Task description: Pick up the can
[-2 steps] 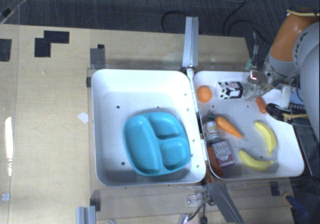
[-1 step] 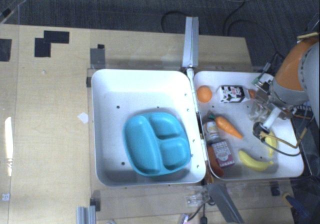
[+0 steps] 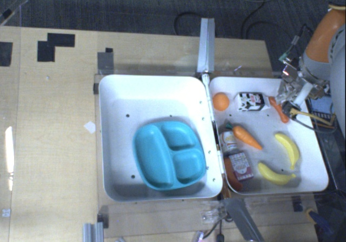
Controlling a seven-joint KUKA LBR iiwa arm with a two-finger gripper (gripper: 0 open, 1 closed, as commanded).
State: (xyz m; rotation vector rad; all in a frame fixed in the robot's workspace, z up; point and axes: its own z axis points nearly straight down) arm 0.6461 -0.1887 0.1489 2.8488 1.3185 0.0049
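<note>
Can [image 3: 238, 166] lies in right bin [image 3: 319, 179]; hand [image 3: 292, 98] state unclear.

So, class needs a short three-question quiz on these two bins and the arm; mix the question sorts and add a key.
1. True or false: the blue divided tray lies in the left bin.
2. How many bananas lie in the right bin?
3. Which thing lies closest to the gripper? A) orange B) red can C) black-and-white carton

Key: 1 true. 2 two: one and one. 3 C.
</note>
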